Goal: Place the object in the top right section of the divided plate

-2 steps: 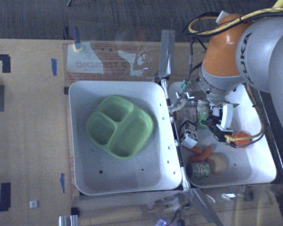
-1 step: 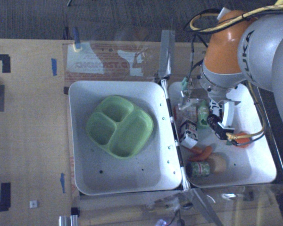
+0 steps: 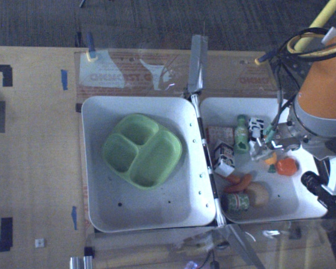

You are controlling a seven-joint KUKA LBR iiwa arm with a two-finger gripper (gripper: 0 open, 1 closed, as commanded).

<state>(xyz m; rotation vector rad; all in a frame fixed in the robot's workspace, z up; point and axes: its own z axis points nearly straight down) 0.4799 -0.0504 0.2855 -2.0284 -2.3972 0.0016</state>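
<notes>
You are looking down on a tan bench that carries two shallow white bins side by side. The left bin holds the green divided plate, which lies flat near the bin's middle, turned a little askew, with all three of its sections bare. The right bin holds the clutter: a small green bottle standing near the top, a black-and-white carton just beside it, a second small carton near the divider, a flat brown packet against the left wall, an orange carrot, a potato touching a green can lying on its side, and a red-orange tomato toward the right.

The arm comes in from the right, its orange band bright above the wrist. The gripper sits low over the right bin, between the bottle and the tomato. It is too blurred and crowded to say how it stands or whether anything is in it.

Blue tape strips and black corner marks dot the bench on the left. A clear plastic sheet with faint lettering lies behind the bins. Beyond the bench, dark carpet fills the top, and a yellow hose loops near the arm.
</notes>
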